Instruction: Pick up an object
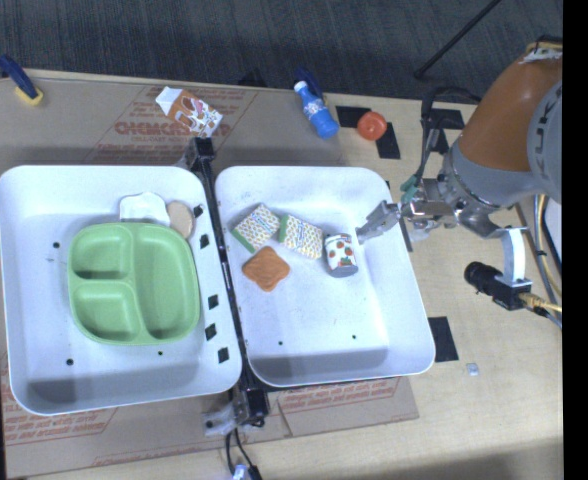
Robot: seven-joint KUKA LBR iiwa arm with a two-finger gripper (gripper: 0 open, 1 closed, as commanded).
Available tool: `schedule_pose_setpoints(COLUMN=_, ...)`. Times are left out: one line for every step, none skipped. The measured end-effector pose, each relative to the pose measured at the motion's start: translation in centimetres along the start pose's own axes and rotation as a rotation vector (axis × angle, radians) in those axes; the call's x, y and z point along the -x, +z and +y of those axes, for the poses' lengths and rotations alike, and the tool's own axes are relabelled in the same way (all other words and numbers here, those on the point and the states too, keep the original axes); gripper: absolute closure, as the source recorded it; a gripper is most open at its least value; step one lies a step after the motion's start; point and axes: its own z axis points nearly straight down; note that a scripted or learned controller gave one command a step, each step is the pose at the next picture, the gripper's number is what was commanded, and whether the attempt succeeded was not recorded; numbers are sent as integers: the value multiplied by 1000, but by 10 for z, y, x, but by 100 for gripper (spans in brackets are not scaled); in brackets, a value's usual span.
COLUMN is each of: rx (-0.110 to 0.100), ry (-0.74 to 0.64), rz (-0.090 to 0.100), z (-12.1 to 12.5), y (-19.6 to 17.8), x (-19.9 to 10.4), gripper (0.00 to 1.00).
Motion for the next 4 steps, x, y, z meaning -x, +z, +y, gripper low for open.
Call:
schedule_pose_setpoints(rx=2, ry=-1, rz=-1, z=-26, y=150, x=-16, gripper=0)
schedule_pose_setpoints(rx=-2, ry=-6, rz=-1, z=-26, y=140, x=-16, gripper=100)
schedule_pose_setpoints(rx=4, ry=1, rz=-1, z=-65, y=32, x=1, gripper=100)
schedule_pose_setpoints(rx=4, ry=2, rz=-2, z=-74, y=3, x=1, gripper=100)
